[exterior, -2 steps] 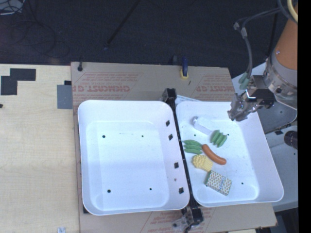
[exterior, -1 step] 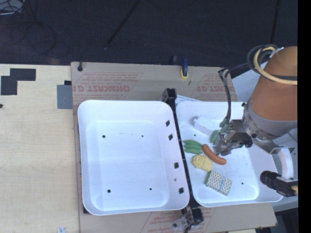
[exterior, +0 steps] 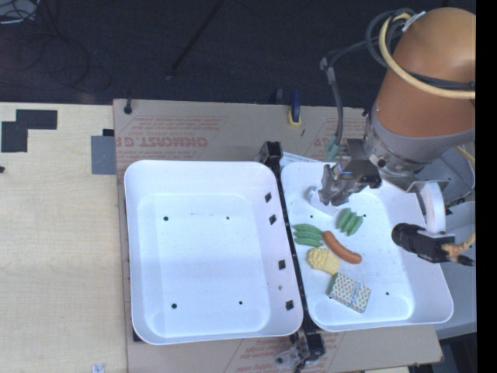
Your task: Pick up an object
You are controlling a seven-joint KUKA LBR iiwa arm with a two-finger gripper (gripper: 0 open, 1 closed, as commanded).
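Pincer (exterior: pixel 335 190) above right bin (exterior: pixel 435 301); ridged green pod (exterior: pixel 350 221) beside

Arm (exterior: pixel 423 92): large rounded orange housing on top, smooth and glossy, grey metallic ring segment below it. Black and yellowish cables (exterior: pixel 388 33) loop around the orange part's upper left; one thin dark cable (exterior: pixel 338 107) runs down along the arm's left side toward the wrist. Gripper (exterior: pixel 335 186): small, dark grey metal, blocky, detail blurred. White curved bracket (exterior: pixel 432 206) at the arm's lower right, with a black cylindrical part (exterior: pixel 419 242) below it.
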